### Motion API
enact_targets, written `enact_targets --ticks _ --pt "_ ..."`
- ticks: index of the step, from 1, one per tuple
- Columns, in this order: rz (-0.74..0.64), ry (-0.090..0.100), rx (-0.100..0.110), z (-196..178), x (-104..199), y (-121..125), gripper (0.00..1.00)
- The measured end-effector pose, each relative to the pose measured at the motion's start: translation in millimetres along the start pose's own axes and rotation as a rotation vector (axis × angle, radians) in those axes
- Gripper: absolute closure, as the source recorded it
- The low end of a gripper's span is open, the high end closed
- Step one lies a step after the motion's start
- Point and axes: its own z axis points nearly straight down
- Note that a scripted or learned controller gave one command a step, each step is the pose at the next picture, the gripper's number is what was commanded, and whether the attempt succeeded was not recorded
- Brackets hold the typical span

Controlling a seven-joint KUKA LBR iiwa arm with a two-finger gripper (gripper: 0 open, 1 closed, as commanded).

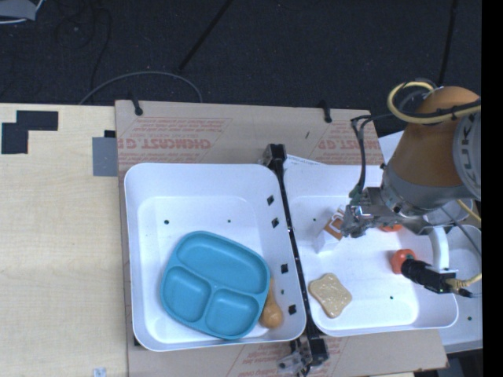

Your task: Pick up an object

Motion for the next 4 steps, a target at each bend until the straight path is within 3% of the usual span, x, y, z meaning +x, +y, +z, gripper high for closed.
enact_targets --ticks 1,4 --pt "0.000 0.000 0.000 -52.8 -1.1 1.0 1.00" --pt "-0.003 0.001 0.009 -29.4 141.9 -2.6 1.00"
